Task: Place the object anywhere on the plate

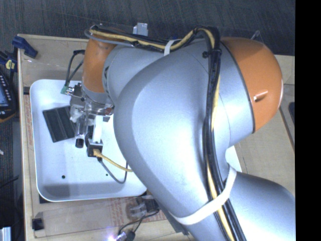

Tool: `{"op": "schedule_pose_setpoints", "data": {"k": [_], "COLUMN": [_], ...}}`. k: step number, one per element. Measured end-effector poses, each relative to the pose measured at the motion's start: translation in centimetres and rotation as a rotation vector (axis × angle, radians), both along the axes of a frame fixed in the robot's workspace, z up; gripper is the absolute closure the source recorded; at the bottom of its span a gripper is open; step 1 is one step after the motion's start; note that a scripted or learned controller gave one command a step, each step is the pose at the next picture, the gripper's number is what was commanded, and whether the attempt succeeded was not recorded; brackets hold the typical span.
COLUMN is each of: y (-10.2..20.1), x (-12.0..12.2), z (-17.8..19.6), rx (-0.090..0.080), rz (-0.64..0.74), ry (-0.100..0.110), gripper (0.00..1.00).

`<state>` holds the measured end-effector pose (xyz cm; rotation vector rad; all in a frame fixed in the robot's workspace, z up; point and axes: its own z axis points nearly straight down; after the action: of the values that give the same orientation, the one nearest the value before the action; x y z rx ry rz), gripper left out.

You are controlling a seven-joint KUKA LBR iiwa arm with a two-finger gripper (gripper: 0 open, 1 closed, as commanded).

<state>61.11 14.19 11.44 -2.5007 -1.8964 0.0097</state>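
Note:
A flat dark grey ribbed rectangle lies in the left white bin, near its left wall. My gripper hangs low over the bin, right at the rectangle's right edge; whether it touches the rectangle cannot be told. The grey arm with its orange band hides most of the bench, including the right bin.
Two small dark specks mark the floor of the left bin towards its front. Blue clamps and dark gear sit on the bench edge at the far left. The bin's front part has free room.

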Motion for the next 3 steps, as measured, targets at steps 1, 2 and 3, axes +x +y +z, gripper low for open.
{"op": "schedule_pose_setpoints", "data": {"k": [1, 2, 3], "y": [3.4, -1.9, 2.4], "x": [4.7, -4.0, -9.4], "z": [-1.4, -1.7, -2.4], "rx": [-0.001, 0.006, -0.002], "rz": [-0.333, -0.072, -0.469], "ry": [-0.01, -0.012, 0.003], "gripper": [1.0, 1.0, 1.0]}}
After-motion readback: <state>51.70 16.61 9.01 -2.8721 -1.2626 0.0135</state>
